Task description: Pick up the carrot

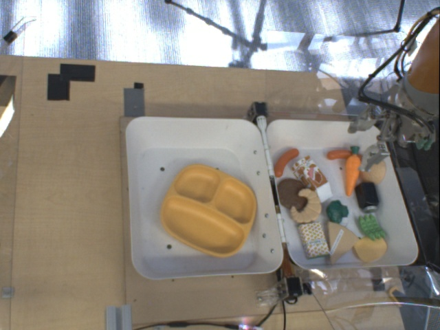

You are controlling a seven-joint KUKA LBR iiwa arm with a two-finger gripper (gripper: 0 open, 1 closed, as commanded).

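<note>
Task not done yet, by the look of it: the carrot (352,173) lies in the right bin (410,253), upper right area, flat on the bin floor. Nothing lifted. Pick, grip and raise are all left to do.

The claw (377,155) sits at the bin's upper right, just beside the carrot's green top, w/ the arm (421,67) coming in from the right edge. Claw detail is too small and cluttered to read; can't tell how wide it's set, and nothing is seen held in it. Whether it touches the carrot or hovers near it, can't say.

Carrot: orange, tapered, short green tuft at the upper end, tip pointing down toward the bin's middle. Looks like a toy, smooth, prob. hard plastic, so could slip if gripped near the thin tip. Lies roughly upright in the view, slightly tilted.

Neighbours are close: a small red-orange piece (338,155) just to its upper left, a black item (366,196) just to the lower right, a green broccoli-like bit (336,211) below. Tight spot, so the grip may bump these.

Left bin (144,184) carries a yellow tray (208,208), well apart from the carrot.
</note>
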